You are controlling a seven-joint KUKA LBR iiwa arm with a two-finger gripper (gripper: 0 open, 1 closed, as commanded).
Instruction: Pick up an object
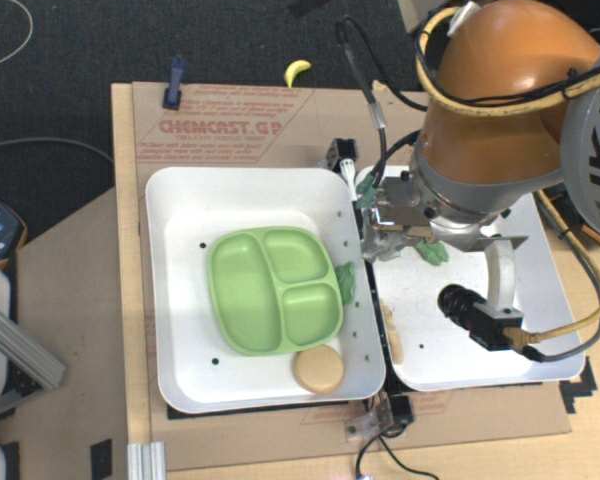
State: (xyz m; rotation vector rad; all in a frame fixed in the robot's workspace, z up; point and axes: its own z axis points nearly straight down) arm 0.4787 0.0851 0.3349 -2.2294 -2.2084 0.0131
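The floor around is a dark carpet, and on it stands the desk (pixel 230 128), a brown board with red printed letters at its far part. On the desk are two shallow white bins, one beside the other.

The left bin (pixel 170 268) carries a green plate (pixel 270 288) with three compartments, lying flat near the middle. A tan round piece (pixel 319 369) lies just at the near edge of this plate, touching it or almost. A small green scrap (pixel 346 280) rests against the right wall of the same bin, just beside the plate.

My arm comes from the right, and its orange band covers much of the far part of the right bin (pixel 430 358). My hand (pixel 412 230) is low over the far left corner of this bin, close to the wall between the two bins. I cannot tell if it is wide or narrow, because the wrist hides it. A soft green piece (pixel 432 252) lies in the right bin, just under my wrist, partly hidden. I cannot tell if my hand touches it. A small tan bit (pixel 392 338) lies by the left wall of the right bin.

Behind the bins, a blue clip (pixel 173 83) and a small yellow thing (pixel 297 70) sit at the far edge of the desk.
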